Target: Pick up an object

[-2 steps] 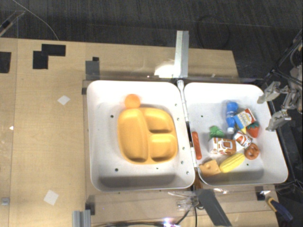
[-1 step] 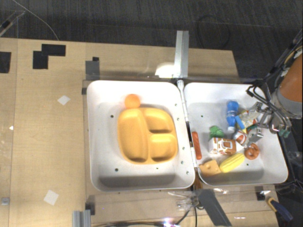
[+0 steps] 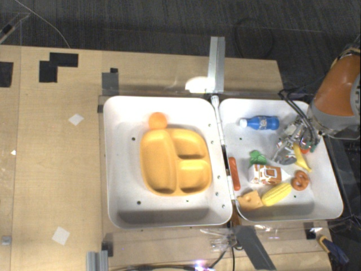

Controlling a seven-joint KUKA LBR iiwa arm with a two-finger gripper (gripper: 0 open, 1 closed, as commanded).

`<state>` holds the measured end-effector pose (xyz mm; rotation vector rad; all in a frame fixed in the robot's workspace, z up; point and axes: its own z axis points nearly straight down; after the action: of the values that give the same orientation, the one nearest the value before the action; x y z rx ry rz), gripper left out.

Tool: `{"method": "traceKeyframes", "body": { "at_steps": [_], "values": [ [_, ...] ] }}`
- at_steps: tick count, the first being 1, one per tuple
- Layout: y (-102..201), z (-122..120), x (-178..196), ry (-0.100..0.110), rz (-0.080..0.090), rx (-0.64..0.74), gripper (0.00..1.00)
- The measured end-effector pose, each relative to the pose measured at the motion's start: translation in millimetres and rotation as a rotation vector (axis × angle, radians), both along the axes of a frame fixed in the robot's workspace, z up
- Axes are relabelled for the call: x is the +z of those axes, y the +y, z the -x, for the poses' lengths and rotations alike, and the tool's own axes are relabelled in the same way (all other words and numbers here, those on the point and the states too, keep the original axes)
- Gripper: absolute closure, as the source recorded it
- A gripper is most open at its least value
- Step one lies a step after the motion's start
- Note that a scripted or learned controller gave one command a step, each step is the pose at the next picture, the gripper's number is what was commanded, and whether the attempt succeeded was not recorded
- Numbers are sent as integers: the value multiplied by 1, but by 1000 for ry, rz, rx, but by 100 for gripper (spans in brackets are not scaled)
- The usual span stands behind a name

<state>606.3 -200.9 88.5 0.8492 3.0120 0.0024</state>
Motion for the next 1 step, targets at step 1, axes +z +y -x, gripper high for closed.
{"method": "traceKeyframes", "body": {
  "at_steps": [1],
  "values": [
    [-4, -47, 1, 0, -2, -295, 0]
  ]
}}
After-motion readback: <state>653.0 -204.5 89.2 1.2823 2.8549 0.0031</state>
